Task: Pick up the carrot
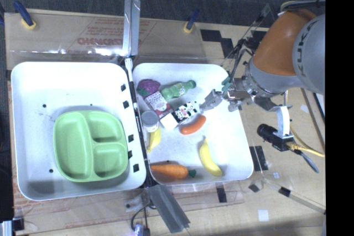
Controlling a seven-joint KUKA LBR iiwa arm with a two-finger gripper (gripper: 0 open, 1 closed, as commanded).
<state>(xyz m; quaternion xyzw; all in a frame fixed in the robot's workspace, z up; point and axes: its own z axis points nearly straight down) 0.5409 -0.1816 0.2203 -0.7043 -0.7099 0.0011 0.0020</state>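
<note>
Right bin (235, 135): the carrot (169, 171) lies on its side along the near wall, toward the near left corner. It is orange, thick and blunt, with a small dark green stub at its right end. It touches nothing else; a yellow banana (209, 158) lies just to its right, apart from it.

Other contents of the same bin: a green bottle (178, 89) and a purple item (148, 86) near the far left; a red-labelled packet (155, 101) beneath them; a small grey can (149, 119) against the left wall with a second yellow banana (154, 139) below it; a black-and-white patterned box (185, 112) mid-bin; an orange-red sausage-shaped item (193, 126) just beside that box.

Gripper (211, 99): positioned over the middle of the right bin, above the patterned box and the sausage-shaped item, well apart from the carrot. Whether the jaws are open or closed cannot be told. Nothing is seen between them.

Left bin (33, 80): holds a light green divided tray (91, 145) with three compartments.
</note>
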